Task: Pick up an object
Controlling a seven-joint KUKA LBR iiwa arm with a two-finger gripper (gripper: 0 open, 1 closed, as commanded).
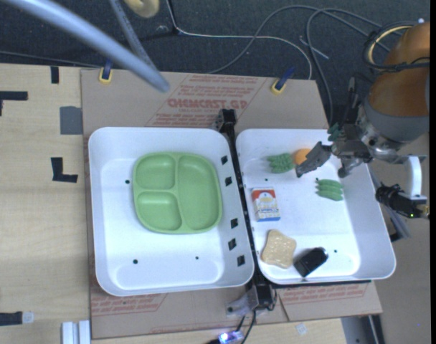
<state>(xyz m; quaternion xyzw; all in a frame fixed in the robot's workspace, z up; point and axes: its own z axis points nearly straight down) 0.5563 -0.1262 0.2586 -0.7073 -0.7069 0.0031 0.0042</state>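
Bench carries a cardboard sheet with red print, and on it two shallow white bins side by side. Left bin holds one item — a green divided plate with three compartments, lying flat near the bin's centre.

Right bin holds the loose objects. The arm enters from the right edge, grey with the orange band at top, wrist over the bin's upper right corner. The gripper sits low over the upper part of the right bin; its two dark fingers are spread wide apart, one reaching toward the upper left, the other pointing down beside the right wall. Nothing lies between them.

Objects in the right bin, by size:
- tan toast-like slab, near the front left, tilted
- small box with red and white label, near the bin's left wall, mid-depth
- black object, just beside the toast on its right
- leafy green piece, upper left, near the left fingertip
- second green piece, just below the gripper, apart from it
- small orange item, touching or just behind the left finger — cannot tell which

Cables run across the dark floor behind the bench.
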